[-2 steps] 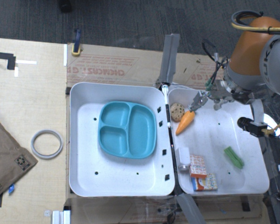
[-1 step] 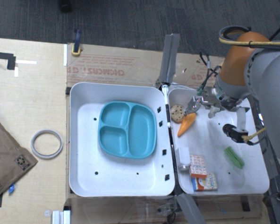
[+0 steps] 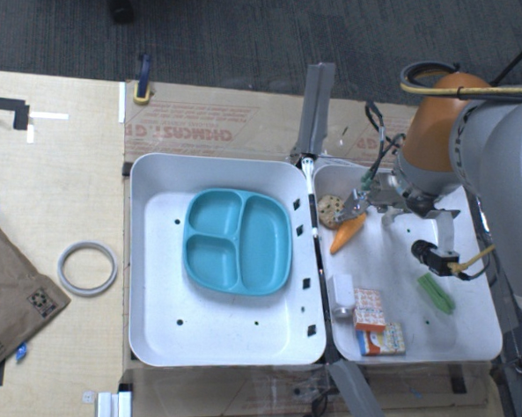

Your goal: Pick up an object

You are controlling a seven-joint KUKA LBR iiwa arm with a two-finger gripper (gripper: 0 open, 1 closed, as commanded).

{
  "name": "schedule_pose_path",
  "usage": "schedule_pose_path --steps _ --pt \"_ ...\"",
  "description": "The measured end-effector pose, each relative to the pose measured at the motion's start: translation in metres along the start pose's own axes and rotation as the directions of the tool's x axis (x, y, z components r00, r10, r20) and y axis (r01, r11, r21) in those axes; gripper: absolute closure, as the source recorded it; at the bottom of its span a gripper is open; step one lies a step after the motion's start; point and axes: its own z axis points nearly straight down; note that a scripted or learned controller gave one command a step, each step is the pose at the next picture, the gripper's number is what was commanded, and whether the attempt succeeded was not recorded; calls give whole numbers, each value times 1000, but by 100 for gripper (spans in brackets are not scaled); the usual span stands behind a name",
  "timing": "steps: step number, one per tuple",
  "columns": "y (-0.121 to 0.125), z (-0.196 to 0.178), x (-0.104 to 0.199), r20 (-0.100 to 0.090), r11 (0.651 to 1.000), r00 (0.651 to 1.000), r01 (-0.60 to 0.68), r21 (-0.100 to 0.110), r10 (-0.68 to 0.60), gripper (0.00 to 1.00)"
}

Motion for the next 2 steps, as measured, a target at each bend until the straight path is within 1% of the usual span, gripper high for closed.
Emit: schedule_pose_path --steps 1,2 --pt "0 -5 0 -1 1000 1000 4 6 -4 100" --pt "-72 -95 18 0 970 970 -241 10 241 100"
